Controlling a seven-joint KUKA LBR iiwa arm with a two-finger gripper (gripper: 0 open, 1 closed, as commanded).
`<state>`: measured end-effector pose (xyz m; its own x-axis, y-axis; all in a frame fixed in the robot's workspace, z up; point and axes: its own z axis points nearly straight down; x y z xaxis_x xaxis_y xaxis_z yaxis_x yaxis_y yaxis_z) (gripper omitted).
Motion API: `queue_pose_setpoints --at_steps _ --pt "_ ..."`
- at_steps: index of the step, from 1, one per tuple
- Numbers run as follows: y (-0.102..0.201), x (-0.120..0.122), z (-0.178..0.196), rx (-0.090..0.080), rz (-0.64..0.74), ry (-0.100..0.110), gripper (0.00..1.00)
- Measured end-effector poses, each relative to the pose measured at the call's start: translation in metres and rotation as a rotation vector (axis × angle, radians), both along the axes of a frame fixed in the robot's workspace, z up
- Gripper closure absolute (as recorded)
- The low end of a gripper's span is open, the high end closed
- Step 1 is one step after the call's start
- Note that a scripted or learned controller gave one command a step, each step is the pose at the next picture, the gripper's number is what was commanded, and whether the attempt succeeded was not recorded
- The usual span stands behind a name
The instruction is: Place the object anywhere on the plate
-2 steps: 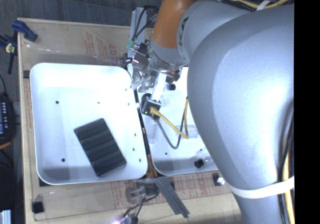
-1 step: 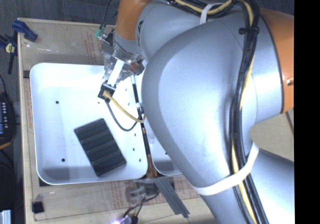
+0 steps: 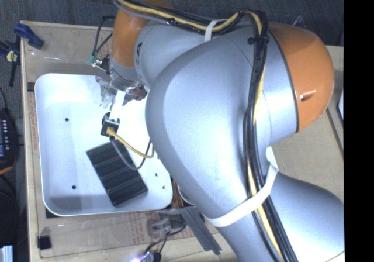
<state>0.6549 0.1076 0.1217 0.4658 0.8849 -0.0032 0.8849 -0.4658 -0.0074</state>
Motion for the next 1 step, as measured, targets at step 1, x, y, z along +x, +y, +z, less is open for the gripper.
queue_pose_setpoints --at_steps 1 --pt "0.029 0.0 -0.0309 -0.002 -0.372 -0.001 1.0"
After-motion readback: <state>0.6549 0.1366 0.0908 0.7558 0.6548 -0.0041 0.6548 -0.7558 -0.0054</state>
